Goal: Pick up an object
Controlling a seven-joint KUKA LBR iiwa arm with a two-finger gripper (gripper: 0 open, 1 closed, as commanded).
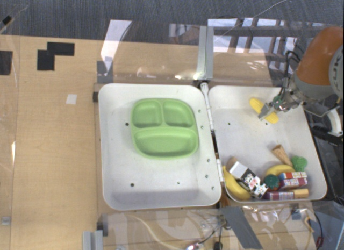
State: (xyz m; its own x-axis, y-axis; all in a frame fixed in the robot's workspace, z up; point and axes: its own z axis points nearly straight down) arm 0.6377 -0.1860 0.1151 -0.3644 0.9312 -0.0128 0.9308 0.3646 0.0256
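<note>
A small yellow toy [258, 105] lies in the far part of the right bin [242, 136]. My gripper [272, 108] is down right at that toy's right end, touching or overlapping it, with the orange-banded wrist [317, 63] above it to the right. At the bin's near edge sits a pile of toys: a banana [234, 185], a second banana [280, 170], a brown cone [281, 153], a green piece [299, 163] and small printed boxes [293, 180].
A green divided plate [164, 128] lies in the middle of the left bin [115, 152]. A metal rail [210, 130] separates the two bins. Clear panels stand behind the bins, and wooden bench top extends to the left.
</note>
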